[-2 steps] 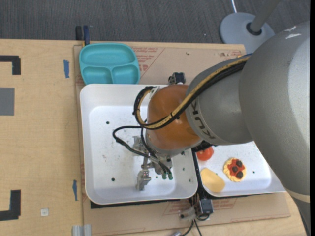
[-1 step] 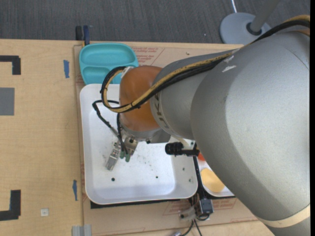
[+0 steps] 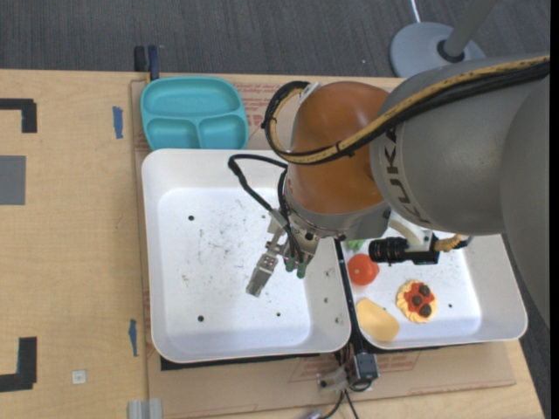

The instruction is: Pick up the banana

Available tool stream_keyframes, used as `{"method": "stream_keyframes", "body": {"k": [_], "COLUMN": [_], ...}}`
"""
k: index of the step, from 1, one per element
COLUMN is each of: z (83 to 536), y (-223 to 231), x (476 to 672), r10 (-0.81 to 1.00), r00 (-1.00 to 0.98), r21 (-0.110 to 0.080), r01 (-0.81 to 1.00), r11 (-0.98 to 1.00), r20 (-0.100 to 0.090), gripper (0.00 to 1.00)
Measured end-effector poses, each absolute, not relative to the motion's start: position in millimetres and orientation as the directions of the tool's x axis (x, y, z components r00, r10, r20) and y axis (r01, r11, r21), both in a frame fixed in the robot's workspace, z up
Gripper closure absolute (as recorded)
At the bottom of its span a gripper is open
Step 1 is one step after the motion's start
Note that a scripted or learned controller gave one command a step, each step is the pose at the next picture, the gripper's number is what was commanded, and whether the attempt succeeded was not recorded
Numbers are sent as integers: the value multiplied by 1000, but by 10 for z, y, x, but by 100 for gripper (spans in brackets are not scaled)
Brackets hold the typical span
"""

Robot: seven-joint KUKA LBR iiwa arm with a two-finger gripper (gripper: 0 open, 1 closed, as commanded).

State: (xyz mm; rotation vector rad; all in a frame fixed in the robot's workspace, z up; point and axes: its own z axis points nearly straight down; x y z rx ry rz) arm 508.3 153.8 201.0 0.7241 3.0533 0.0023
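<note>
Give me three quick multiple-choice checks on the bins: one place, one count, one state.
1. The grey two-finger gripper hangs over: A the left shallow white bin; B the brown board; C the dark carpet.
2. Compartments in the teal plastic divided tray: A two; B three; C five.
3. The pale yellow wedge is: A lifted; B lying in the right white bin; C on the tray.
Answers: A, it is above that bin's floor; B, one long and two small; B, it rests on the bin floor apart from the gripper.
</note>
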Motion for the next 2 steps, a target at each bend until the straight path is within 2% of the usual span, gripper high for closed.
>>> {"method": "stream_keyframes", "body": {"k": [1, 2], "z": [862, 860], "y": [2157, 2253], "x": [4799, 5138], "r10": [309, 569], "r00": [-951, -823], "r21": [3, 2], "r01": [309, 569], "r11": [951, 823], "r20": [-2, 1], "gripper": [0, 0]}}
